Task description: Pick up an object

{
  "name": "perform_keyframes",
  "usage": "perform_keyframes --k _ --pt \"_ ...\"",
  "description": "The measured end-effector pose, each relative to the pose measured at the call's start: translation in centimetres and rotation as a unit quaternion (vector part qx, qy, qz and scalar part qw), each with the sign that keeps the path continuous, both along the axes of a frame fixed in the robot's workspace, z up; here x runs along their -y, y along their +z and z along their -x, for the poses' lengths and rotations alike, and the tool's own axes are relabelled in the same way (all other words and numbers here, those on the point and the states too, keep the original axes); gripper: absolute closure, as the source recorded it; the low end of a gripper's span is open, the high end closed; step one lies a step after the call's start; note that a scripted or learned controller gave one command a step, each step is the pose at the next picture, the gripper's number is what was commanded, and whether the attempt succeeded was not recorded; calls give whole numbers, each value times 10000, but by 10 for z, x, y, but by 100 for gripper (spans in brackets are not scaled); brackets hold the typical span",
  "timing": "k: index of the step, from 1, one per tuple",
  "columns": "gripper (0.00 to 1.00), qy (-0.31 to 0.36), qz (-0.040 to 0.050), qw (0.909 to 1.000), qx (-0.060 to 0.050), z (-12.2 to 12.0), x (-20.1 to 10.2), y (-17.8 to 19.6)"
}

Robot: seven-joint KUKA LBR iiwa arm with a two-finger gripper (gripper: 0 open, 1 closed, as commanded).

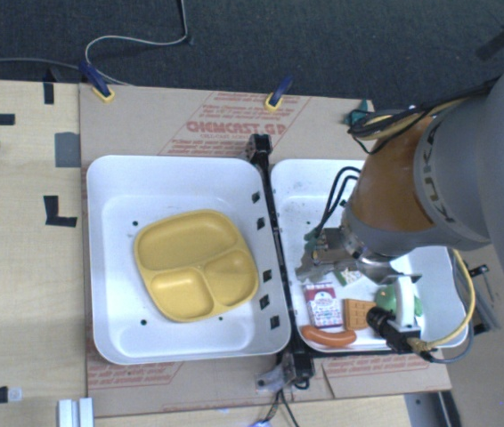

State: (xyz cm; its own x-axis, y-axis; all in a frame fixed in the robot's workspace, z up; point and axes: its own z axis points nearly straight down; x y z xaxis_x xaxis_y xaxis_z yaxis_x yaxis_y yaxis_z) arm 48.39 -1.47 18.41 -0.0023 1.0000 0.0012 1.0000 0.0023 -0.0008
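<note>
We see the tool (pixel 323 261) low in the right bin (pixel 301 198), its opening hidden from us, so we cannot tell its state. At its six o'clock lie the candidates: a red carton (pixel 323 308), a cracker (pixel 357 311), a hot dog (pixel 328 335), crowded against the near wall. At nine o'clock, the left bin (pixel 109 238) holds a yellow divided tray (pixel 197 265).

a single fixed camera is looking down at a slant from above the bench (pixel 29 238), taking in both white bins: the left bin (pixel 109 265) and the right bin (pixel 301 181). the arm (pixel 430 185) is looming close, entering from the right.
</note>
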Motion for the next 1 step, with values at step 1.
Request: perform_keyframes --k 1 --pt "0 -4 4 10000 -4 0 1 0"
